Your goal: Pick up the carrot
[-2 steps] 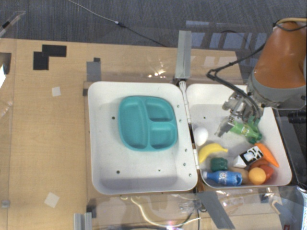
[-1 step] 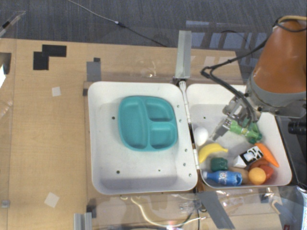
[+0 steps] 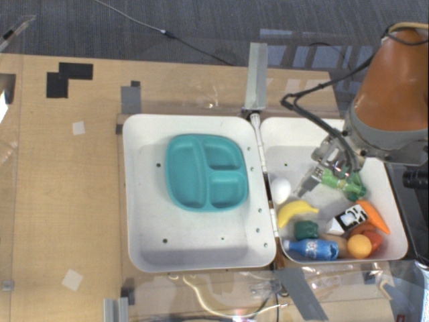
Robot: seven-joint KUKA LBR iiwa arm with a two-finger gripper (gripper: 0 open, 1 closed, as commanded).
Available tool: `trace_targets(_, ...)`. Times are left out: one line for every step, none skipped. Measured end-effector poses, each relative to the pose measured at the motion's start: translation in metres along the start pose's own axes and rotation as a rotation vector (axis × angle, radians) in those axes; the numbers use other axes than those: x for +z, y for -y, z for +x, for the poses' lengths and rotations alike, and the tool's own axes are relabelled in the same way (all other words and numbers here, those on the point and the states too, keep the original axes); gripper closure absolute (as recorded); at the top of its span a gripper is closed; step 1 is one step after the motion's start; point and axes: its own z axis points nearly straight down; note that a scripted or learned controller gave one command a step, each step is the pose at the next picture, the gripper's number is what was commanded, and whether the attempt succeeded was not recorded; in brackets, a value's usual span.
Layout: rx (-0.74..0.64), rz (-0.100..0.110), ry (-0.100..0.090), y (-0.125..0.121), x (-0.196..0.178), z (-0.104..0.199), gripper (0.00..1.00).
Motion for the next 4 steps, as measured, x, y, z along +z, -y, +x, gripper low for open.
trace_targets(0.033,0.006,-0.01,-0.02,0.115,0.038,0.0)
trace_targets(0.029,-0.004,0.003,-0.022,0.099,0.034,1.0)
trace_targets(0.201,0.001,-0.005,-0.078,0.111,0.059,1.0)
trace_targets(0.015,-0.008,0.007,-0.034,-0.047,0.042,1.0)
